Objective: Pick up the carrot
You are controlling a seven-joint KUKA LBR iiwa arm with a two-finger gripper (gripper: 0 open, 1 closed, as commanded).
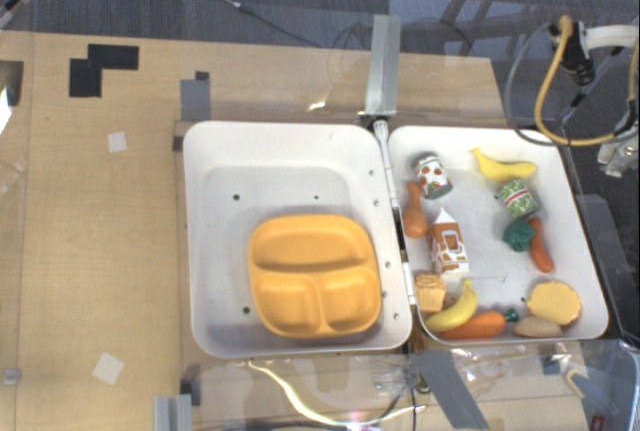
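Arm [608, 37]: one pale grey section at the far right edge of the scene, lying roughly level and cut off by the frame. Yellow cable [543, 89]: hangs from it in a loop toward the near side. Black cable [514, 79]: thin, curves just left of the yellow one.

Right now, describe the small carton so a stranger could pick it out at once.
Go to the right-hand white bin and look along its left wall, about halfway down. The carton lies there, just right of the brown drumstick. It is the one boxy item, white with brown print, among rounded toy foods.
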